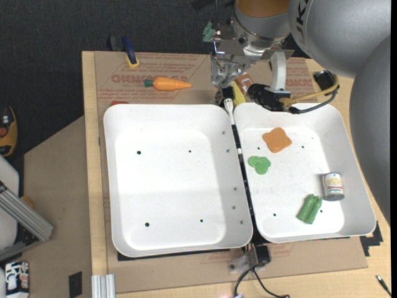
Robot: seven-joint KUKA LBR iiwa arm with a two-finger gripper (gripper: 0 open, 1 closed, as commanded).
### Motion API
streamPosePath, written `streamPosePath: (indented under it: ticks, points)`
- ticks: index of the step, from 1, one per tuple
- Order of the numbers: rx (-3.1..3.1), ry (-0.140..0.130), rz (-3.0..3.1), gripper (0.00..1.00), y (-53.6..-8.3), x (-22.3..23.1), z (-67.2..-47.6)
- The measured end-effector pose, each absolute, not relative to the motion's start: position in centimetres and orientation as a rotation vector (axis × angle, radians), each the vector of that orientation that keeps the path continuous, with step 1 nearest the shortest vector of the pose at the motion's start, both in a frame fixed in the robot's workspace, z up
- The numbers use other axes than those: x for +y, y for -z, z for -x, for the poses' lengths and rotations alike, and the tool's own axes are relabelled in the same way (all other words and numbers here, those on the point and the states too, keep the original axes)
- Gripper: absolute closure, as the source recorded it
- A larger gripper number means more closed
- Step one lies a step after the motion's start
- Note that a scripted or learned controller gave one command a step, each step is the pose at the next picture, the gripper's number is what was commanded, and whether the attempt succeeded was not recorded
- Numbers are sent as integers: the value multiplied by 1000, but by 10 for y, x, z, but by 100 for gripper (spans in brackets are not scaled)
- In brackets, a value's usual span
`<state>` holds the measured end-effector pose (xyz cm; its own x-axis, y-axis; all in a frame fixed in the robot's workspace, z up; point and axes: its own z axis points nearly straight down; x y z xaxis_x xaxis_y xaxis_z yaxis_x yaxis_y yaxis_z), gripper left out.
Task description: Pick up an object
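Camera view: tool [228,82] above the far edge between two white bins; I cannot tell its state.
Right bin [347,222] holds an orange flat piece [276,139], a green clover-shaped piece [259,164], a small can [333,186] and a green block [308,208]. A toy carrot [167,84] lies on the counter [99,85] behind the left bin [124,228].

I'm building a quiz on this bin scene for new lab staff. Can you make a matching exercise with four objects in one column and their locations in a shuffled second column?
Objects:
1. carrot
2. orange piece
3. small can
4. green block

Places:
A. right bin, near its front edge
B. on the board behind the left bin
C. right bin, by its right wall
D. right bin, toward the back

Pairs: 1-B, 2-D, 3-C, 4-A
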<state>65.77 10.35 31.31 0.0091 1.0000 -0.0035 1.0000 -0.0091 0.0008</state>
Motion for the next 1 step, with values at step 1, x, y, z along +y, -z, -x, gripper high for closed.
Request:
streamPosePath:
  ticks: [1]
  points:
    - [2229,-7,-2214,100,-334,162,-632]
